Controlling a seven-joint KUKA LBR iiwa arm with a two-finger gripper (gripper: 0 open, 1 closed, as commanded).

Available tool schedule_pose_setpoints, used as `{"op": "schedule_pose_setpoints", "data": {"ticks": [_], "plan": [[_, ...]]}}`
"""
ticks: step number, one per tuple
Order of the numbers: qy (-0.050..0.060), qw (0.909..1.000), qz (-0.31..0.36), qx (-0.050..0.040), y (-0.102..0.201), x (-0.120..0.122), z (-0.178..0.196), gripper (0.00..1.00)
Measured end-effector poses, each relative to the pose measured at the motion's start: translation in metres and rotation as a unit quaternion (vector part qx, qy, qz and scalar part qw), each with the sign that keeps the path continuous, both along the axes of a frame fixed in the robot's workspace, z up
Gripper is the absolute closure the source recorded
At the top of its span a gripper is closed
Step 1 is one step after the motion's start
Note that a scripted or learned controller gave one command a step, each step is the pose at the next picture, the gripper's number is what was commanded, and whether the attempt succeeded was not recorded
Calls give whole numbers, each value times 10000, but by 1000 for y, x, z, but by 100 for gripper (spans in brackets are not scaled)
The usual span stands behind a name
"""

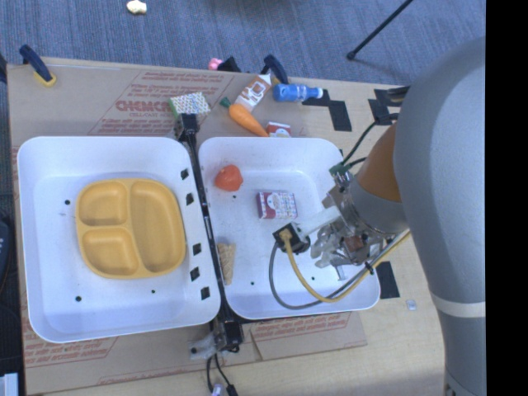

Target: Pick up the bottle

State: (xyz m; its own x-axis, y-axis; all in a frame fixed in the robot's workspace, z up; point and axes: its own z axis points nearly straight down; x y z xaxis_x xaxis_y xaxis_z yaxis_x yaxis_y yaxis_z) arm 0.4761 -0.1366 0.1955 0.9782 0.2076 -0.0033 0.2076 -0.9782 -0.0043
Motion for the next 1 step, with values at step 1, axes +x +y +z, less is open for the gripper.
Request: {"op": "schedule_pose_setpoints", "data": {"ticks": [1], "plan": [[-7,10000,-5,-2,-24,0,99,100]]}}
